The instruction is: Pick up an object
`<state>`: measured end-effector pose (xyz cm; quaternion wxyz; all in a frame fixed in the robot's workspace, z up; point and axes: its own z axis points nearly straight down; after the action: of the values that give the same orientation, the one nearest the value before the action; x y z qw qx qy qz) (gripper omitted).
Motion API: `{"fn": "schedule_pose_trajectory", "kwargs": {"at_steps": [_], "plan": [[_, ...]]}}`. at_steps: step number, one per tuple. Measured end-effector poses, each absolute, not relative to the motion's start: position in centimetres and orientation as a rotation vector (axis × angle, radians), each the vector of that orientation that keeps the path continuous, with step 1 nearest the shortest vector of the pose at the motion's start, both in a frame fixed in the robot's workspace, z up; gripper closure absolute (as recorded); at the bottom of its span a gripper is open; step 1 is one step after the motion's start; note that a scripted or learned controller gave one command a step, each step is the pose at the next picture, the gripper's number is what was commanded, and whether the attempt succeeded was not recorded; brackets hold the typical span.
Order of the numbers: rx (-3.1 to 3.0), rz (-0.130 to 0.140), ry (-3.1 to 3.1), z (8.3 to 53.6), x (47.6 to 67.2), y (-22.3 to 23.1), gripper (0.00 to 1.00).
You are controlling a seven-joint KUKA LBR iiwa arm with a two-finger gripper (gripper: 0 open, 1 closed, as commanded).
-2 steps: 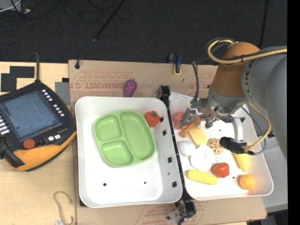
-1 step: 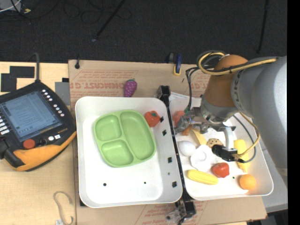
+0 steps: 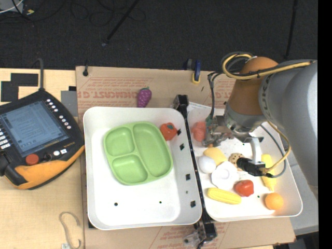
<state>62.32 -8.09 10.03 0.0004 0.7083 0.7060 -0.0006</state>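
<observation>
My gripper point(image 3: 213, 137) reaches down into the right bin point(image 3: 290, 204), at its back left part. It hangs just right of a pink object point(image 3: 198, 131) and just above a yellow object point(image 3: 214, 153). Whether it touches either of them cannot be made out. In front of it lie a white egg shape point(image 3: 207, 164), a white round piece point(image 3: 224, 174), a red tomato point(image 3: 244, 188) and a yellow corn-like piece point(image 3: 223, 195). An orange ball point(image 3: 273, 201) and a yellow banana-like piece point(image 3: 267, 171) lie further right.
The left bin point(image 3: 98, 201) holds a green divided plate point(image 3: 137, 153) and a red object point(image 3: 168, 131) at its back right. A purple grape bunch point(image 3: 144, 96) lies behind the bins. A control pendant point(image 3: 36, 134) rests at the left.
</observation>
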Motion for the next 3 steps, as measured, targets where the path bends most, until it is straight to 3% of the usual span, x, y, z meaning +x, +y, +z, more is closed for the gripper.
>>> {"fn": "schedule_pose_trajectory", "kwargs": {"at_steps": [2,3], "plan": [[2.22,0.003,2.221,21.4,62.9,-8.0,1.0],[2.223,0.0,2.221,22.8,62.9,-8.2,1.0]]}}
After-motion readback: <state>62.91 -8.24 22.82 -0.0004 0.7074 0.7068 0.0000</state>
